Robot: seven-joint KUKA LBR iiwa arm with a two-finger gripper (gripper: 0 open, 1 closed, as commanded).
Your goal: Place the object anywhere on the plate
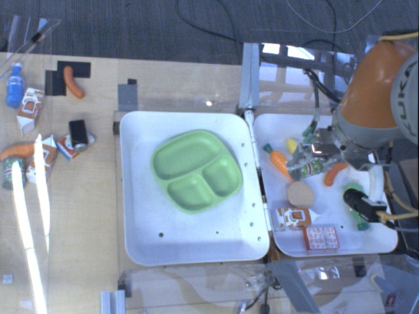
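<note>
Two white bins side by side: left bin [141, 241], right bin [386, 241].

One green plate [196, 170], three compartments, sat mid left bin, long axis running 10 to 4 o'clock.

One arm [380, 90], its gripper [313, 150] low over right bin's upper part; finger state could not be told, nothing seen held.

Plate lay at 9 o'clock from gripper, well apart.

Candidate objects in right bin: one tan disc [300, 194] at 6 o'clock of gripper, one carrot [280, 163] at 8 o'clock, one red box [321, 238], one small carton [294, 218].
</note>
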